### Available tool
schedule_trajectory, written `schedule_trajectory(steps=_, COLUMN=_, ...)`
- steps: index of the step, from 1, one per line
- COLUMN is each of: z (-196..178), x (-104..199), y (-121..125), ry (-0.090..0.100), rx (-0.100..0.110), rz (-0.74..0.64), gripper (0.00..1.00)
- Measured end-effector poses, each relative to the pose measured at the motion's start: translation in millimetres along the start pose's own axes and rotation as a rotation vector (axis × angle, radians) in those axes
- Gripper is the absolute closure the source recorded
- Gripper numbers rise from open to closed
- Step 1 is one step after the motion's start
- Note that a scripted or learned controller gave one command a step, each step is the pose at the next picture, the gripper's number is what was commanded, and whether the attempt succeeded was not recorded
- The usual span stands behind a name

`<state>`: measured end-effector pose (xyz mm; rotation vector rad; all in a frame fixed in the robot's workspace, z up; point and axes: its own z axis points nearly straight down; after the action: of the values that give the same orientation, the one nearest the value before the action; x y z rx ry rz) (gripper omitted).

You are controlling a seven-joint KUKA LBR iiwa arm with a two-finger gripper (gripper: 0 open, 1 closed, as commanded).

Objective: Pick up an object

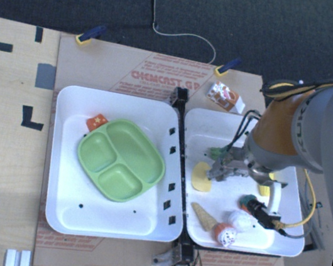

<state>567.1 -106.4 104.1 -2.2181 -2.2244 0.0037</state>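
Note:
My gripper (218, 171) reaches down into the right bin (193, 141), just right of a pale yellow round piece (201, 177) lying on the bin floor. The arm covers a green item (215, 152) beside it. Nearer the front of the same bin lie a tan cone (205, 216), a white and red toy (226, 234), and a dark green and red item (250, 205). A yellow object (263, 190) peeks out to the right of the wrist.
In the left bin (66, 143) rests a green divided tray (121, 159) with a small orange block (97, 122) by its upper left corner. A small snack packet (225, 97) lies on the cardboard behind the right bin. A black divider clip (179, 98) sits between the bins.

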Motion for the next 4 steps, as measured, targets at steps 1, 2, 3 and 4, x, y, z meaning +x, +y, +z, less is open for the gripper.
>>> schedule_trajectory(steps=1, z=-8.8, x=0.3, y=-0.4, ry=0.0, rx=0.002, rz=-0.001, gripper=1.0)
schedule_trajectory(steps=2, z=-17.9, x=0.6, y=-0.7, ry=0.001, rx=0.003, rz=-0.001, gripper=1.0)
schedule_trajectory(steps=3, z=20.8, x=1.6, y=-84.5, ry=0.002, rx=0.0, rz=0.006, gripper=1.0)
schedule_trajectory(steps=4, z=-85.4, x=59.0, y=-82.6, ry=0.003, rx=-0.007, rz=-0.005, gripper=1.0)
